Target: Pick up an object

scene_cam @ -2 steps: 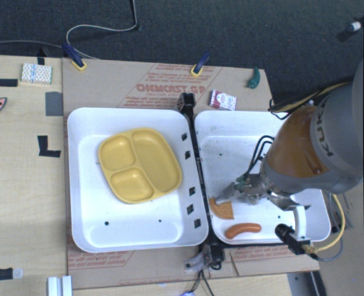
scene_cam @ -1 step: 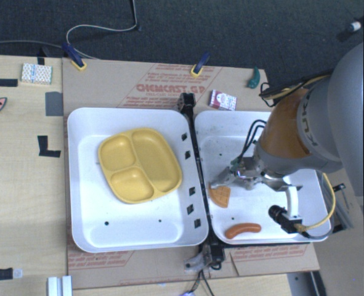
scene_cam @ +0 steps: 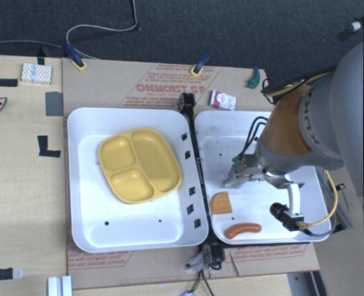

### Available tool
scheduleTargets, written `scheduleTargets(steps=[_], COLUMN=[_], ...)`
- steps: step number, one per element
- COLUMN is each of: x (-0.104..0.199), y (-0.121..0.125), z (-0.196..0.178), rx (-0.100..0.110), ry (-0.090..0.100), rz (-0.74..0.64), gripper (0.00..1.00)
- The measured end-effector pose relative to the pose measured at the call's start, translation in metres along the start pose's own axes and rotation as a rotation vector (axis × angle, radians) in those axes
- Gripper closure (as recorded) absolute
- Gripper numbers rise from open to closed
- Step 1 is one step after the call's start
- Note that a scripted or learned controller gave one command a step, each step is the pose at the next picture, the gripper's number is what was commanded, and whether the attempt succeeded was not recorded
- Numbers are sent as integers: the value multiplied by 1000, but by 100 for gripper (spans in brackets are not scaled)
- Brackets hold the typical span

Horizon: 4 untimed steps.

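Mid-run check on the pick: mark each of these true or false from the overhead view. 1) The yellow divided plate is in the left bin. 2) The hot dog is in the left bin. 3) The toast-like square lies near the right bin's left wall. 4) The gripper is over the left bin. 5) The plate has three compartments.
1) True: the yellow plate lies in the left bin.
2) False: the hot dog lies in the right bin, near its front edge.
3) True: the toast-like square sits by that wall.
4) False: the gripper is over the right bin, above the square.
5) True: three compartments show.
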<state>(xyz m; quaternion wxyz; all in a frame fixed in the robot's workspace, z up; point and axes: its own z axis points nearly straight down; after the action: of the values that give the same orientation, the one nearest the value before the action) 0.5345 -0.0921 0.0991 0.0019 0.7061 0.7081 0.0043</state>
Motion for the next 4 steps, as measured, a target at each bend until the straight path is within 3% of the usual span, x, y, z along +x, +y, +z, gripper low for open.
scheduleTargets(steps=[1,2,3,4], x=[79,79,111,112], y=[-50,-50,-50,-50], z=[-85,-85,-85,-94], rx=[11,11,11,13], ry=[-2,-3,-2,-1], rz=[1,1,0,-1], gripper=[100,0,0,100])
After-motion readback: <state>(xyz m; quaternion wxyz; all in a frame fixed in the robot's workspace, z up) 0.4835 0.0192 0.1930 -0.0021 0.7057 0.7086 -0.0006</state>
